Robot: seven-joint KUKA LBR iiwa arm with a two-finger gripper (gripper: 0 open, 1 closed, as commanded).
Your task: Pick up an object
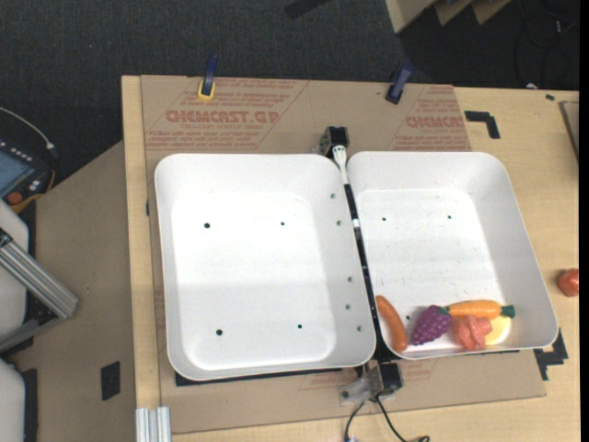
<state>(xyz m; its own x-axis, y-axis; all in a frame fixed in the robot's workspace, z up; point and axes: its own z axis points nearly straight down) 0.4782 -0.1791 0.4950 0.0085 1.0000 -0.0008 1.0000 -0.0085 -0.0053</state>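
Note:
Several toy foods lie along the near edge of the right bin. An orange-red sausage-shaped piece rests against the bin's left wall. Beside it sits a purple bunch of grapes. An orange carrot with a green tip lies across a pinkish-red piece and a pale yellow piece.
The left bin sits beside the right one on a cardboard sheet, held by a yellow clamp and a blue clamp. A small orange object lies on the bench at the right edge.

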